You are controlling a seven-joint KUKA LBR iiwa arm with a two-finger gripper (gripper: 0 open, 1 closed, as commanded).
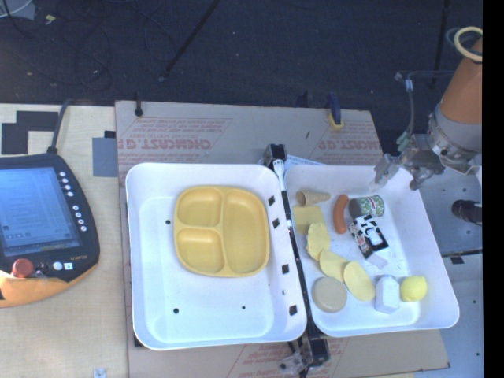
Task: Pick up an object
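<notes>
The end effector (pixel 400 170), fingers spread and holding nothing, hangs above the right bin's (pixel 441 290) far right corner, so the approach is in hand; next, descending onto the small can (pixel 367 206) nearby.

You see small toy foods in the right white bin (pixel 441 290): red sausage (pixel 340 213), yellow ball (pixel 413 288), tan disc (pixel 329 294).

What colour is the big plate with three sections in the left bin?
Pale yellow. The divided plate shows clearly in the camera view.
</notes>
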